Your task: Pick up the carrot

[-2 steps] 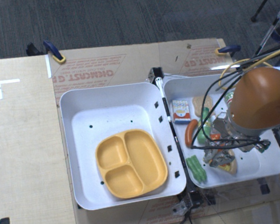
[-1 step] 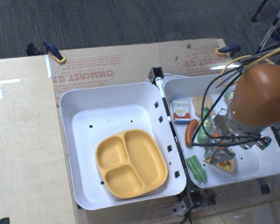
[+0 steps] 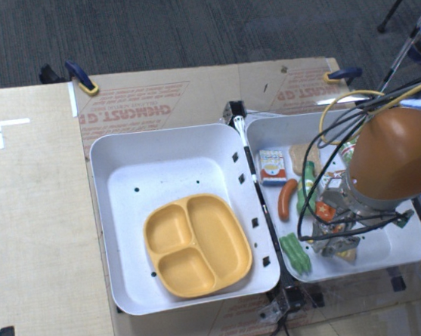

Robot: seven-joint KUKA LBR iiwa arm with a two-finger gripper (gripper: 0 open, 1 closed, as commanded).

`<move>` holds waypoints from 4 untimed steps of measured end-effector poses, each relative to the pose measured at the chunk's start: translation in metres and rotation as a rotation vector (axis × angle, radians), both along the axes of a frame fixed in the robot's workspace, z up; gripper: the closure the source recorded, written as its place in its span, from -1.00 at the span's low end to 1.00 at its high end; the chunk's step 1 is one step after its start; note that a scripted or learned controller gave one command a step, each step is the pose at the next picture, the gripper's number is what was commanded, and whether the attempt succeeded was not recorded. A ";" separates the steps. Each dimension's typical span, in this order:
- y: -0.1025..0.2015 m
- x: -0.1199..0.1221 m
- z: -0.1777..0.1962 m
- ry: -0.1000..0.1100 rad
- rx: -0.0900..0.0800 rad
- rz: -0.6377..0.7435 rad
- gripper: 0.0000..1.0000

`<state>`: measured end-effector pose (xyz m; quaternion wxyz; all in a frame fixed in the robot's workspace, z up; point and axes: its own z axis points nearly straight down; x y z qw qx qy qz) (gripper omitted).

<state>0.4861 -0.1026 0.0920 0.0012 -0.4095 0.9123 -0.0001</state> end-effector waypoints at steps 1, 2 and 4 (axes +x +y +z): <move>0.000 0.000 0.000 0.000 0.000 0.001 -1.00; -0.001 0.093 0.001 -0.004 0.003 0.031 -1.00; -0.056 0.118 0.002 -0.004 0.003 -0.622 -1.00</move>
